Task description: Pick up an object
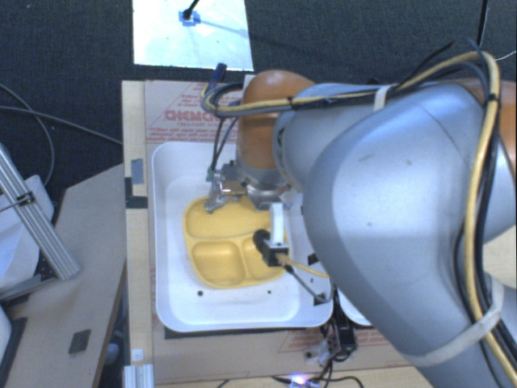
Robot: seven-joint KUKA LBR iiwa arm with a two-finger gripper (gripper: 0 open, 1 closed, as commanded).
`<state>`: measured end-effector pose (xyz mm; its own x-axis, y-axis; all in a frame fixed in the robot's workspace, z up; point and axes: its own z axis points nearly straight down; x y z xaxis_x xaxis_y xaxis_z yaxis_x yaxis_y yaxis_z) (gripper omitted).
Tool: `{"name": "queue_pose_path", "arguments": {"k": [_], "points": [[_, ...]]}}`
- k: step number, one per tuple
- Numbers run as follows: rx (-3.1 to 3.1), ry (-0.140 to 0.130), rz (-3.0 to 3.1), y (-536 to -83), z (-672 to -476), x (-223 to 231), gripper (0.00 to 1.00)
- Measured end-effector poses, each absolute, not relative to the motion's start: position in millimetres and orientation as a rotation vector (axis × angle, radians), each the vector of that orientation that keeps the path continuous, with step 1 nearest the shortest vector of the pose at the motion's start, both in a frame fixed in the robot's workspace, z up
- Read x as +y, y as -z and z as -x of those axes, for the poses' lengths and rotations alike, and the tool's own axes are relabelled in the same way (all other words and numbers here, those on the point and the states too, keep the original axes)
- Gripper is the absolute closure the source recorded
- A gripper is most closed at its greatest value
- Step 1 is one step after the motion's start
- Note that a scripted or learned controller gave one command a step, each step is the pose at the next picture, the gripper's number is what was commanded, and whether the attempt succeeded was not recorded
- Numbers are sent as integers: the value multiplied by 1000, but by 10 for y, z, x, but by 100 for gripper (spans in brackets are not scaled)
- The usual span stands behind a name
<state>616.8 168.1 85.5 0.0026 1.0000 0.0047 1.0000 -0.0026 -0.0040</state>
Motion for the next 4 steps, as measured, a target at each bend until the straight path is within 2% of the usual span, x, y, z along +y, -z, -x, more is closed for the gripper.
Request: {"name": "queue_pose_path", "arguments": {"k": [1, 2, 3, 4], "points": [[-2218, -2, 2223, -1656, -5535, 1240, 0], [-2219, 1, 2229, -1856, -5663, 561, 0], [-2228, 3, 2217, -1951, -5661, 607, 100], [-2216, -8, 2220, -1831, -4826, 421, 100]]}}
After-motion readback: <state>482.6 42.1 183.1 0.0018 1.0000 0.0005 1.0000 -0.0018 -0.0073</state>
